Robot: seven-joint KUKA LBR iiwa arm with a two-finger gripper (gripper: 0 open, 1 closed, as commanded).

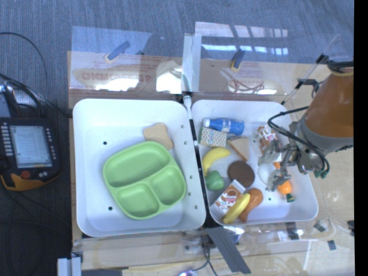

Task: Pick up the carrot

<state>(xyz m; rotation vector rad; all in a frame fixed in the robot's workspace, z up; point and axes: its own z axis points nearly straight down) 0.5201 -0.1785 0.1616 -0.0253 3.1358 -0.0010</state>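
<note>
I am looking down on two shallow white bins side by side. The task is not done as far as I can judge: the carrot (285,187), a small orange piece with a green tip, lies low in the right bin (310,211), at about 4 o'clock from that bin's centre and near its right wall. The gripper (278,172) reaches in from 3 o'clock and sits right over the carrot, at its 11 o'clock edge. I cannot tell whether it touches the carrot, and I cannot tell whether the gripper is spread or closed, since cables and metal parts blur together there. So a secure grasp and the lift are left to do.

The right bin is crowded. A blue bottle (224,125) lies at 12 o'clock, a small patterned box (213,137) just beneath it, a snack packet (265,135) at 1 o'clock. A banana (214,157) and a green item (215,181) hug the left wall at 9 o'clock. A brown disc (240,173) sits near the centre. At 6 o'clock lie a small carton (229,198), a yellow piece (237,209) and an orange-brown piece (253,198), touching.

The left bin (86,154) holds a green divided plate (145,179) at its centre, with a tan biscuit (157,134) at the plate's 12 o'clock.
</note>
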